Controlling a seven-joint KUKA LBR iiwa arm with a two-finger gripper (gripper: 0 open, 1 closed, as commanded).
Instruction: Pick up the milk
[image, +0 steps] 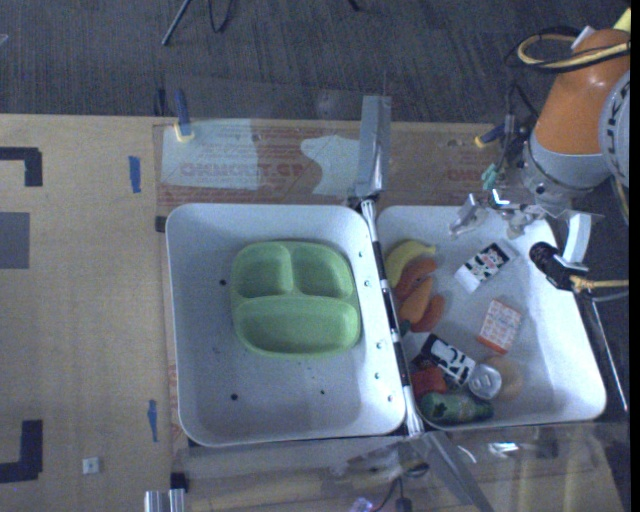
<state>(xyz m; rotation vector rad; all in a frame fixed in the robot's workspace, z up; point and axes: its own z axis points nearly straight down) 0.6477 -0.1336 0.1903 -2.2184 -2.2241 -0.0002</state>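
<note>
While your gripper hung over the right bin w/ fingers spread & nothing btwn them, the milk carton lay just below it, flat, clear of the fruit, so prob. reachable.

You see the grey arm with its orange band cut off by the right and top edges. The metal two-finger gripper is too blurred to judge. The dark green item stays unidentifiable, half hidden behind the bin's front rim.
</note>
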